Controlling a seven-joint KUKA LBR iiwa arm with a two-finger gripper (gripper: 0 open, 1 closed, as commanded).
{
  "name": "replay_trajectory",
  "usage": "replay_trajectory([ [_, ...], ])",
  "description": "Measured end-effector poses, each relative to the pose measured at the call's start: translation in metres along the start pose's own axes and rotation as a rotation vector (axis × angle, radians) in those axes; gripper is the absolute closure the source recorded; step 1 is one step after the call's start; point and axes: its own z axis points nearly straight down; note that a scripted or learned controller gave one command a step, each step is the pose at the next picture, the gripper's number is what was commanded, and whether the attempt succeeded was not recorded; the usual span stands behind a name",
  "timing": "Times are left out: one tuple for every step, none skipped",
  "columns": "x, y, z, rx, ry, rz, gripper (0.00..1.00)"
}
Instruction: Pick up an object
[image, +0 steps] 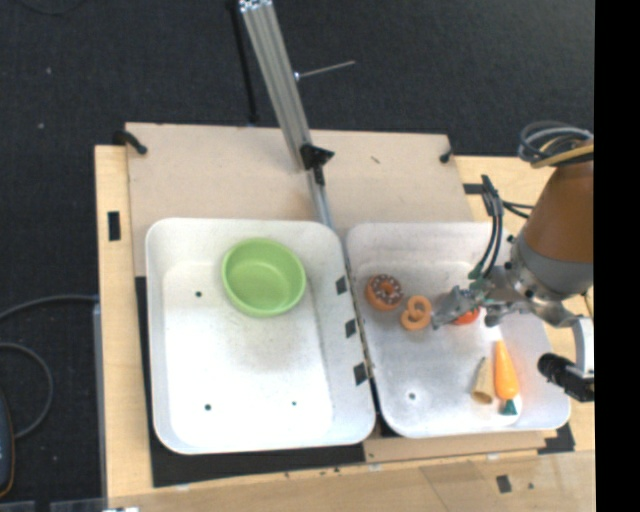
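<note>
My gripper (457, 304) hangs low over the middle of the right bin (440, 405), the arm reaching in from the right. A small red object (466, 318) lies right under it, partly hidden by the gripper body. Just to its left is an orange ring (416, 313), touching or nearly touching the gripper tip. A brown sprinkled donut (384, 291) lies further left. An orange carrot (506, 371) and a tan cone (484, 383) lie toward the bin's front right.
In the left bin (190, 400), a green bowl (263, 277) sits at the back. A slanted metal pole (285, 95) rises behind the bins. Cables (492, 215) hang by the arm's wrist.
</note>
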Motion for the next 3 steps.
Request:
replay_trajectory([
  [0.000,0.000,0.000,-0.001,0.000,0.002,0.00],
  [-0.012,0.001,0.052,0.006,-0.002,0.004,0.00],
  [-0.013,0.000,0.105,0.006,-0.002,0.004,0.00],
])
